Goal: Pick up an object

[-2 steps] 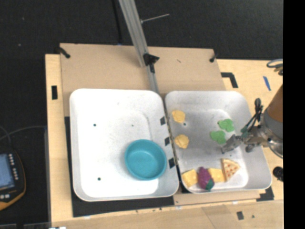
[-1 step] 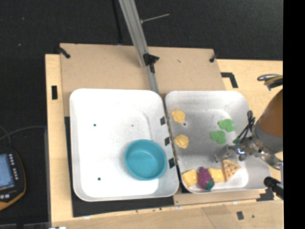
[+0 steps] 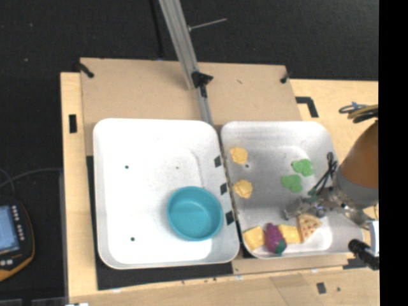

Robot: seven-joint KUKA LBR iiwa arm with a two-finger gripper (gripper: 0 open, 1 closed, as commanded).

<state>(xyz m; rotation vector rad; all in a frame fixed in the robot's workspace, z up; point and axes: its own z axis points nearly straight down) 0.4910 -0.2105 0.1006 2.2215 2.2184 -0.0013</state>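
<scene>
Count from my station: two shallow white bins, the left bin (image 3: 127, 145) and the right bin (image 3: 268, 136). One blue bowl (image 3: 194, 213). Two green pieces (image 3: 302, 167) (image 3: 291, 182). Four yellow pieces (image 3: 238, 155) (image 3: 242, 188) (image 3: 254, 237) (image 3: 291, 234). One purple grape bunch (image 3: 274, 237). One pizza-slice wedge (image 3: 308, 225).

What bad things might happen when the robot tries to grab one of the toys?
The gripper hovers close to the pizza slice toy, and the purple grapes and yellow pieces crowd that corner, so it may nudge neighbours or pinch two. These toys lie by the right bin front wall, so a finger might bump it.
</scene>
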